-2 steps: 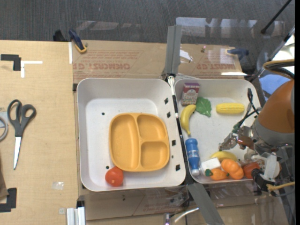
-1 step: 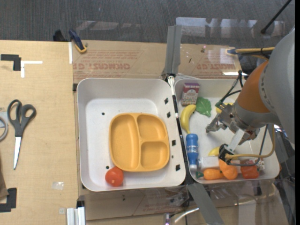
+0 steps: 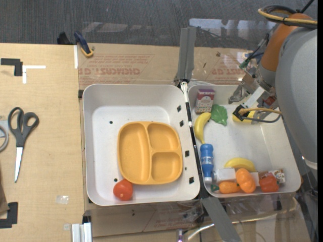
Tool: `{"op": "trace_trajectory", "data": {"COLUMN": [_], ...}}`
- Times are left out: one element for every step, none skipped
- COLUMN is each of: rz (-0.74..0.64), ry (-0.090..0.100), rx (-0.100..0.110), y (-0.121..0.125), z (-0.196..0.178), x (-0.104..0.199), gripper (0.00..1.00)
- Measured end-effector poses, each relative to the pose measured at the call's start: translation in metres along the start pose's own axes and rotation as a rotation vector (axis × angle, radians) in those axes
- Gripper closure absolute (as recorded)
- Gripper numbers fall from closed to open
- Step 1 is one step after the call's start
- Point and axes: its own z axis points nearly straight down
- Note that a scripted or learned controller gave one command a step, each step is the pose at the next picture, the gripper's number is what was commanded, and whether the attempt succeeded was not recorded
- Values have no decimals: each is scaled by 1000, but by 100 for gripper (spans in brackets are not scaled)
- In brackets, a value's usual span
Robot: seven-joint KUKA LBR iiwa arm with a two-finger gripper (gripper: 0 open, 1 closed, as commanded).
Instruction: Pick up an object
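Hovering upper right, end effector (image 3: pixel 246 96), grip state unclear; nearest green toy (image 3: pixel 219 114) looks light, soft; pinch its middle.

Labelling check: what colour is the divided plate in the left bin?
Yellow-orange, all three compartments; the plate shows clearly in the camera view.

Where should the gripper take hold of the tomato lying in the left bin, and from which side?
Grip the tomato across its round middle, coming straight down from above. It sits free on the bin floor near the front wall of the left bin, just off the corner of the yellow divided plate. Probably best to close the fingers along the line running parallel to the wall, where there is room.
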Motion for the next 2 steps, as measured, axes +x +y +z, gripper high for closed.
{"op": "trace_trajectory", "data": {"rz": [18,12], "ry": [0,-3], "rx": [1,3], "y": [36,35], "z": [66,57], "x": [-27,-26], "gripper": [0,100]}}
